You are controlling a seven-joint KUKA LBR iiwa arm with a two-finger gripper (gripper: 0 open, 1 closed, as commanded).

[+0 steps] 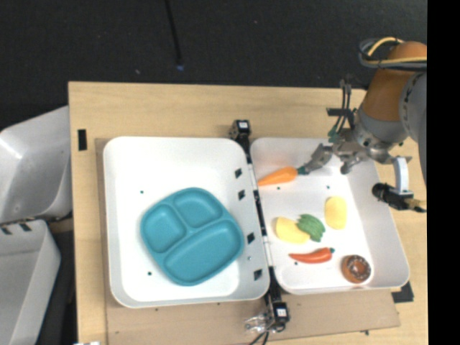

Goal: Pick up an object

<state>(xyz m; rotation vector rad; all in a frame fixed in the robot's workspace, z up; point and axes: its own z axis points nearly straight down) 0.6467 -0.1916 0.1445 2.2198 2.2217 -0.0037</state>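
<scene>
In the right bin (374,221), gripper (332,159) near carrot (277,177).

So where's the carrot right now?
The carrot lies in the right bin, near its upper-left corner, beside the divider between the bins and above the other toy foods.

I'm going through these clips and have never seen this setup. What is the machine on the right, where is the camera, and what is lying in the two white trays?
One fixed camera looks down at a slant on a wooden bench. The grey and orange robot arm reaches in from the right; its gripper hangs over the right bin, near a toy carrot. That bin also holds two yellow pieces, a green one, a red chili and a brown doughnut. The left bin holds a blue divided plate. Nothing visibly sits between the fingers.
</scene>
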